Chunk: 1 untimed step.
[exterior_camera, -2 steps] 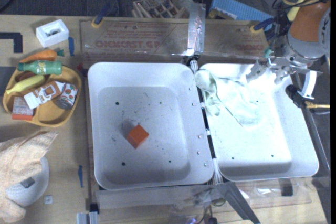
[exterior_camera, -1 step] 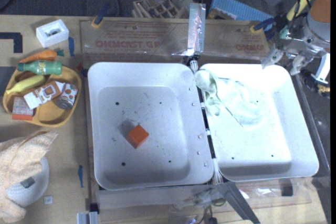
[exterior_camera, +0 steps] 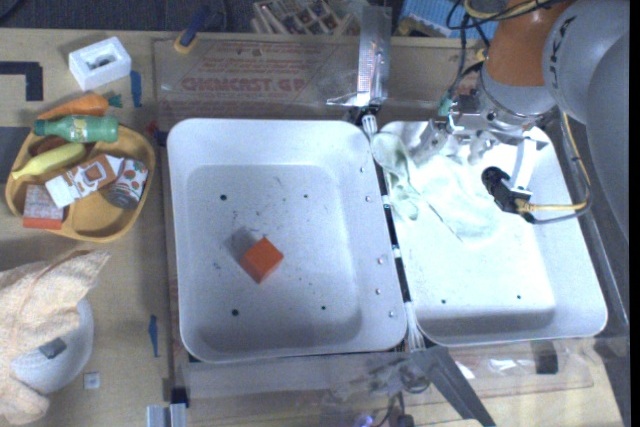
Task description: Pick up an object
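The gripper (exterior_camera: 452, 143) is seen low at the far edge of the right bin (exterior_camera: 520, 300), over a pale crumpled cloth (exterior_camera: 440, 190) — whether it is released or clenched cannot be told, the view there being too cluttered. Nothing is shown lifted, so the pick-up is judged not yet done. An orange block (exterior_camera: 263, 258) lies untouched in the left bin (exterior_camera: 200, 155), well apart from the arm — the cloth seems the likelier target.

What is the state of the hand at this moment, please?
Hand: over the pale cloth in the right bin; open or closed cannot be told.
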### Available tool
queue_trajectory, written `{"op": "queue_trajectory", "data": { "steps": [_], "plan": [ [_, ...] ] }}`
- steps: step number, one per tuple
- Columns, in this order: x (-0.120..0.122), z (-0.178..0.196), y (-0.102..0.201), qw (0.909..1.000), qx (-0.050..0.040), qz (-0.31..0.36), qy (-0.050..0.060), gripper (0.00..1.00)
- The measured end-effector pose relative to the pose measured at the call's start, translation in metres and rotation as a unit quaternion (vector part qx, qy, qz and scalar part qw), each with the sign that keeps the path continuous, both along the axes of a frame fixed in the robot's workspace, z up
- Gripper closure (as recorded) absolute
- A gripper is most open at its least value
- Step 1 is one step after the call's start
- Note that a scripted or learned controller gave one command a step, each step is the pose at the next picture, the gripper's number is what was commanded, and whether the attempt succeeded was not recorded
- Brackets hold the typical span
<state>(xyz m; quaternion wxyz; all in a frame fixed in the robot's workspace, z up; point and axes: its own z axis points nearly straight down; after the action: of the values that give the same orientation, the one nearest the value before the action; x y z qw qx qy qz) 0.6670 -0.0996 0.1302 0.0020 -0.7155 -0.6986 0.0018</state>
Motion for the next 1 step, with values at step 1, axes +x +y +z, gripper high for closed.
{"op": "queue_trajectory", "data": {
  "steps": [1],
  "plan": [
    [-0.0089,0.0559,-0.081,0.9996,-0.0008,-0.029,-0.002,0.0]
  ]
}}
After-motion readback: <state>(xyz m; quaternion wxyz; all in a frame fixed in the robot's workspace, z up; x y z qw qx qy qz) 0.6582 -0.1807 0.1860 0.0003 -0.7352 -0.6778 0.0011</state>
